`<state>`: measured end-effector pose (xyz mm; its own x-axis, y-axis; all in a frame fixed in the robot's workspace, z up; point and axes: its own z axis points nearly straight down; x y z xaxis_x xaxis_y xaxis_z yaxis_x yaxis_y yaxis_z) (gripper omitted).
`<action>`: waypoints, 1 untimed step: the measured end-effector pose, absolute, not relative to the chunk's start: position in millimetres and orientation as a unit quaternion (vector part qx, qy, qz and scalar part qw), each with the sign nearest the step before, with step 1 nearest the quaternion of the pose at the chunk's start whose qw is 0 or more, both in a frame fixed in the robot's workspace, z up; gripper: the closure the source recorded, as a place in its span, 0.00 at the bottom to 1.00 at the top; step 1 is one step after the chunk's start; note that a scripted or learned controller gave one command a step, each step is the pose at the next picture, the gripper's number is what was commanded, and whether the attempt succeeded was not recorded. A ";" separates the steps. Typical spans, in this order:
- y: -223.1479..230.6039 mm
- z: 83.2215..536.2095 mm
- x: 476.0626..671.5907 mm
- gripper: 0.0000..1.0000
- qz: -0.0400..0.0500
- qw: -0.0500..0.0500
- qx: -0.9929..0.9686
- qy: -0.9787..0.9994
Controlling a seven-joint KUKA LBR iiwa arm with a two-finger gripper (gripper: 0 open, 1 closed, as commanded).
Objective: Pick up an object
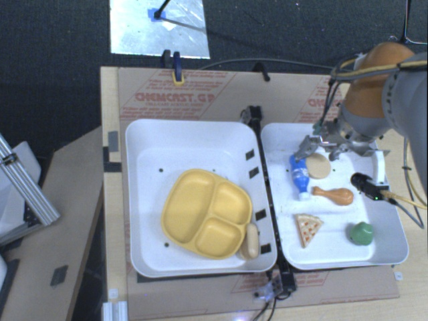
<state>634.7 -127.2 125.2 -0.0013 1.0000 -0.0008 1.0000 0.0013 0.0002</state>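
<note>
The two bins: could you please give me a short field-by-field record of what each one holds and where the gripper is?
left bin: yellow divided tray, with a tan bread roll at its lower right edge
right bin: blue-and-white tube, round tan piece, toy chicken drumstick, toy pizza slice, green round object
gripper: over the back of the right bin, just above the round tan piece
gripper fingers: cannot tell
object lifted: none seen

arm (408, 92): grey rounded casing | band (381, 72): glossy orange, bulbous, above the wrist | end effector (321, 146): grey metal parts, details blurred | cables: thin dark leads ran along the orange band
</note>
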 end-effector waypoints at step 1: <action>-127.3 87.4 637.6 0.00 0.002 0.003 0.706 0.708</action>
